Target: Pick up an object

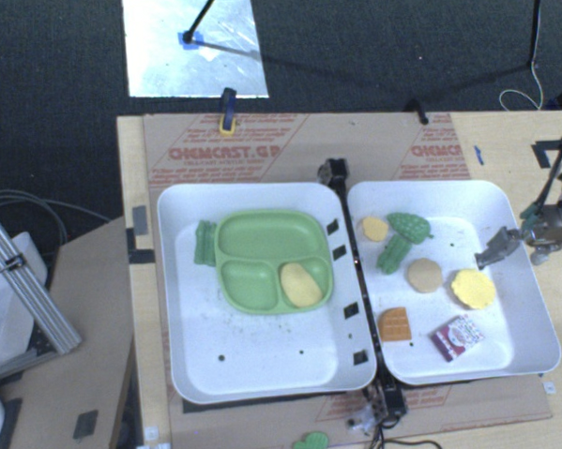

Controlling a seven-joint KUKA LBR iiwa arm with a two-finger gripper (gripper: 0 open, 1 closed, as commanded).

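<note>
The gripper (pixel 497 250) hangs at the right bin's (pixel 439 370) far edge, just above a flat yellow piece (pixel 474 288); whether its jaws are wide or narrow I cannot tell (they are too blurred), and nothing is visibly held. Beyond it lie a tan round piece (pixel 425 275), a green broccoli toy (pixel 401 238), a small yellow piece (pixel 375 228), an orange cracker (pixel 394 325) and a red packet (pixel 458 336). The left bin (pixel 269 360) holds a green divided plate (pixel 264 257). Judging by this, the pick is barely begun: descent, grasp and lift all remain.
</note>
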